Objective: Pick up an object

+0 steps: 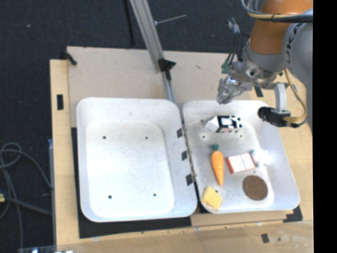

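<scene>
The right bin (pixel 279 141) holds several objects. A small white and black item (pixel 225 123) lies near its far edge. An orange carrot (pixel 217 166) lies in the middle, with a red and white box (pixel 241 163) to its right. A brown disc (pixel 255 187) sits near the front right, and a yellow wedge (pixel 212 197) rests at the front. A small white piece (pixel 261 156) lies right of the box. My gripper (pixel 227 95) hangs above the bin's far edge, just beyond the white and black item, with nothing visibly in it.
The left bin (pixel 131 157) sits beside the right one, with a row of clips along the divide. A metal strut (pixel 150 36) slants up from between the bins at the back. A black fitting (pixel 273 115) sits at the right bin's far right corner.
</scene>
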Robot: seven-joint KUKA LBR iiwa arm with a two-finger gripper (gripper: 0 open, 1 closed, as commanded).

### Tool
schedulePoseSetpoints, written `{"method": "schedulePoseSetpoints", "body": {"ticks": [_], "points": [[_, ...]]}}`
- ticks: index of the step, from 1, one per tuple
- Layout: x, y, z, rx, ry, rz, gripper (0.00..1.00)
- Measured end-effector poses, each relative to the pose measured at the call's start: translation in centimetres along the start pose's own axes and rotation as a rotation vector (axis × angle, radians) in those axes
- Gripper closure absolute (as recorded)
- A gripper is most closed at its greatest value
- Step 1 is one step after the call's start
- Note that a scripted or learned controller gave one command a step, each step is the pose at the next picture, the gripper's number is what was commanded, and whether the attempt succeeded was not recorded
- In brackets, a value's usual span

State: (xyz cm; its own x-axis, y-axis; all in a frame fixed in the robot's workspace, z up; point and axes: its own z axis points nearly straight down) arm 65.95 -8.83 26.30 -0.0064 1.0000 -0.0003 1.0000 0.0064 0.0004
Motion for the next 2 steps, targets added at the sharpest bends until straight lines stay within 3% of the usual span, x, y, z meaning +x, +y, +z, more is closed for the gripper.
{"method": "schedulePoseSetpoints", "body": {"ticks": [2], "points": [[9.7,-1.9,0.5,0.0,0.0,0.001,1.0]]}}
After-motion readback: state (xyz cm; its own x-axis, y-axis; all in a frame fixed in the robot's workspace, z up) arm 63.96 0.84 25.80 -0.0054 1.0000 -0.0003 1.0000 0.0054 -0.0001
